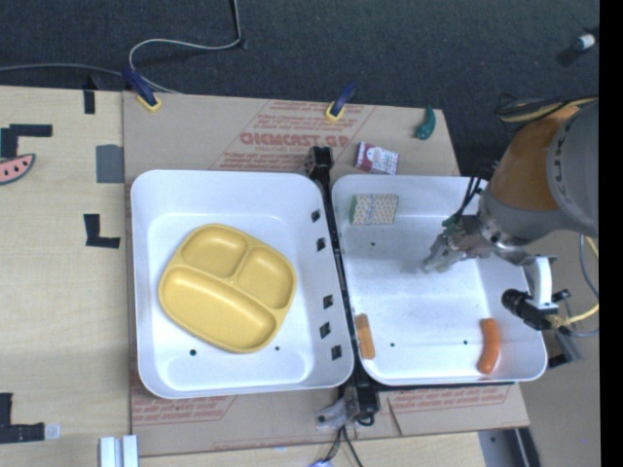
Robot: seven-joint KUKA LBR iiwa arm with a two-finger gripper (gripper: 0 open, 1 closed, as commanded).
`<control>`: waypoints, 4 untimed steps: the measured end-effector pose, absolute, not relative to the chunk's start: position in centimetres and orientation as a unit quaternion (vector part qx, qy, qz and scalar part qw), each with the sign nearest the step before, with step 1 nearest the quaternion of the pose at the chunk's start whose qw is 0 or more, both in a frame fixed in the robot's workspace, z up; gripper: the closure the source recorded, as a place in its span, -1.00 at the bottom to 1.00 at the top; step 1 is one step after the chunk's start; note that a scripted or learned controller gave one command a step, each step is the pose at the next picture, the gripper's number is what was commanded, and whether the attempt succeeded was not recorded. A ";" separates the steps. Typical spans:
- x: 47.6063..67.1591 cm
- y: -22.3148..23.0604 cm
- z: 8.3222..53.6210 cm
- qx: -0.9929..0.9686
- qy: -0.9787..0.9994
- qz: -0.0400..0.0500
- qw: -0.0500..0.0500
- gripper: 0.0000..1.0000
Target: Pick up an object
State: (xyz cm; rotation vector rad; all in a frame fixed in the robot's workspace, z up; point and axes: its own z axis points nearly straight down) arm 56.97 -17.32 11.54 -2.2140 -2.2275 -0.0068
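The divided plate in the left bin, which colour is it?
Yellow; the camera view shows the plate clearly.

Arm (560, 178) running off the right edge, gripper (440, 258) fingers blurring together, pink item (14, 167) getting cropped at the left edge, small packet's (376, 158) print staying too small to read.

Glossy yellow plastic tray (227, 287) in smooth white bin (146, 261).
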 end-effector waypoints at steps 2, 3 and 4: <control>57.0 -17.1 13.4 -0.704 -0.710 -0.003 0.002 1.00; 57.0 -17.0 14.3 -0.704 -0.711 -0.003 0.003 1.00; 64.3 -13.2 8.6 -0.706 -0.708 -0.001 -0.001 1.00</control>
